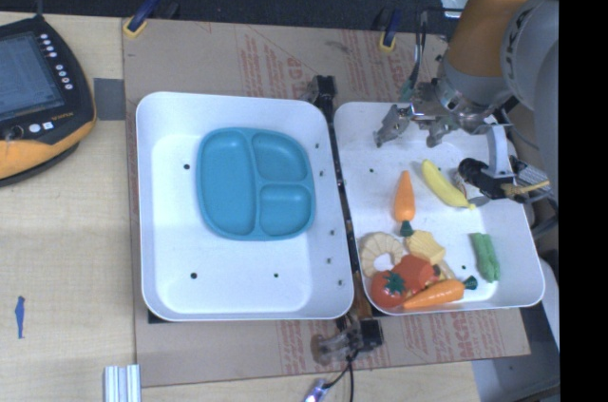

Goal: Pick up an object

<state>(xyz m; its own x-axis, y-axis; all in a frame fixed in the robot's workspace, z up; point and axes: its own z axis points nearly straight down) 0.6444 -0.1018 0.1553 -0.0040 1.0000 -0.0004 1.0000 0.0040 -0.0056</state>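
Orange toy carrot point(405, 196) lies apart mid-bin; the spread, empty gripper point(412, 126) near the bin's far edge should descend squarely over it.

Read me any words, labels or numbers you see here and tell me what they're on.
Red printing on the brown cardboard sheet under the bins: too blurred to read.
Screen and buttons of the handheld pendant at left: too small to read.
Nothing else carries text.
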